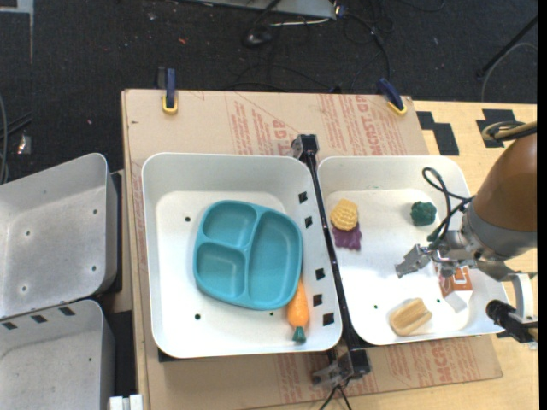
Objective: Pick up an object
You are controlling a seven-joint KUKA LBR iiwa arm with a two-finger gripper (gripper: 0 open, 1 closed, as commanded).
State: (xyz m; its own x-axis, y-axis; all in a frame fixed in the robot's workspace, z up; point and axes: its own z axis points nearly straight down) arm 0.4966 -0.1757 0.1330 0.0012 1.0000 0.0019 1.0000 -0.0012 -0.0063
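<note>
Below, glossy teal sectioned plate [249,254], tan bread slice [409,317]

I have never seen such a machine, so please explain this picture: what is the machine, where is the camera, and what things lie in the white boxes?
One camera looks down at a slant on a bench. The robot arm, grey and orange, reaches in from the right; its gripper is low over the right bin. That bin holds a yellow corn piece on a purple item, a dark green item and a tan bread piece. The left bin holds a teal divided plate and a toy carrot. I see nothing between the gripper's fingers.
</note>
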